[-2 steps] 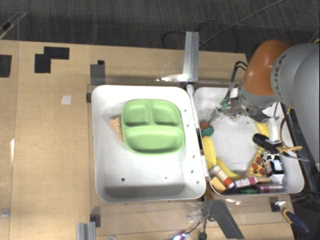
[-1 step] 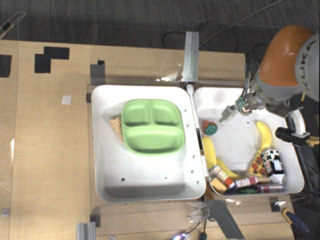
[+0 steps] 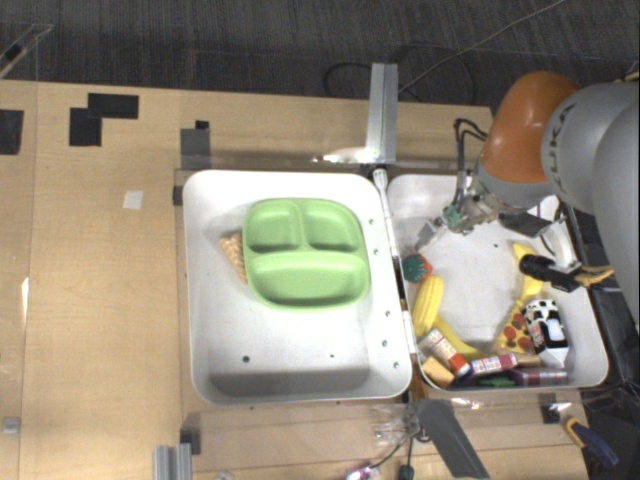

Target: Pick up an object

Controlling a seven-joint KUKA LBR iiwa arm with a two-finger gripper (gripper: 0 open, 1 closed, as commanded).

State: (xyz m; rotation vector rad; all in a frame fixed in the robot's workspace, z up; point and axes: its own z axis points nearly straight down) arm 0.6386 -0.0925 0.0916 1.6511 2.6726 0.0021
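My gripper (image 3: 455,216) hangs over the back part of the right bin (image 3: 478,258), above its bare white floor. No object can be seen in it. Loose items lie along the bin's left and front sides. A yellow corn cob (image 3: 428,303) lies by the left wall, with a small red and green piece (image 3: 413,267) just behind it. A yellow banana-like piece (image 3: 527,270) and a black and white carton (image 3: 546,320) rest at the right side. Several small packets (image 3: 495,366) are piled at the front edge.
The left bin (image 3: 300,353) holds a green divided tray (image 3: 303,251) with a tan waffle-like piece (image 3: 234,256) poking out from under its left edge. A metal post (image 3: 383,108) stands behind the wall between the bins. The arm's orange band (image 3: 525,128) is at the right.
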